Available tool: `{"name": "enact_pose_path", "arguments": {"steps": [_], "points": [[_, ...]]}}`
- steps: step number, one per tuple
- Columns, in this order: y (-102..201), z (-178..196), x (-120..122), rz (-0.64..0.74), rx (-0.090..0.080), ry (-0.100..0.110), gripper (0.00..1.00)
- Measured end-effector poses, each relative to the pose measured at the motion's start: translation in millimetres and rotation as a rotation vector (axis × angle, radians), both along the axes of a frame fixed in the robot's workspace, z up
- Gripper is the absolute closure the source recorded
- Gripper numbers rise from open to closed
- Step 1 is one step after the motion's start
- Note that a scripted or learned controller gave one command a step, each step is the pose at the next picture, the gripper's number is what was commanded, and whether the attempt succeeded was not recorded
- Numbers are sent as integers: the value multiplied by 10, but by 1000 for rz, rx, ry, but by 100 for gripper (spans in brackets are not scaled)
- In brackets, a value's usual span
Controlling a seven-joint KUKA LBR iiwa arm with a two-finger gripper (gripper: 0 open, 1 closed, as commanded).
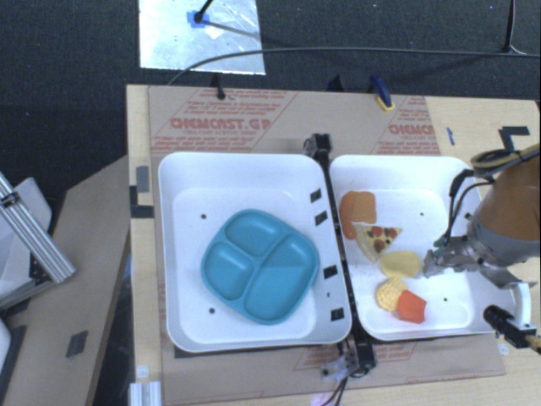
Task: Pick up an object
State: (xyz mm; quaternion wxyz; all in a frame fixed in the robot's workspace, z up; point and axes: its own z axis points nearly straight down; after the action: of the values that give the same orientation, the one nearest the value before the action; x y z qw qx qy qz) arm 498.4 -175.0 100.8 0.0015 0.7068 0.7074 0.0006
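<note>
Claw [433, 262] sits low in the right bin [456, 321], at 3 o'clock of the toy food cluster; I can't tell how it's set from this angle. Tip is just beside the pale yellow piece [401, 265], touching or nearly so.

Candidates all lie in the left half of the right bin: orange-brown slab [358, 207] at 12 o'clock of the cluster, pizza slice [377, 239] under it, pale yellow piece in the middle, yellow ridged piece [390, 293] and red-orange wedge [411, 307] at 6 o'clock, those two touching.

My read on handling: play food, light, stiff plastic or rubbery, smooth skin, so likely to skate out of a pinch. Not fragile. I'd take the pale yellow piece across its short axis, low, since it's closest. Pizza slice lies flat, poor grip.

Left bin [190, 184] holds a blue divided plate [259, 266].

Writing: board under the bins [254, 112] reads "CHEMCAST GP" in red, repeated at 1 o'clock, partly cut off. Counter [93, 227] has no text I can read.
</note>
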Motion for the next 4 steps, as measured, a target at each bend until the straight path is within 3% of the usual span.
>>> {"name": "enact_pose_path", "arguments": {"steps": [1,3,4], "points": [[-37,639,27,3,-2,-4,100],[5,1552,127,4,-1,-4,100],[519,1425,238,9,2,1,100]]}}
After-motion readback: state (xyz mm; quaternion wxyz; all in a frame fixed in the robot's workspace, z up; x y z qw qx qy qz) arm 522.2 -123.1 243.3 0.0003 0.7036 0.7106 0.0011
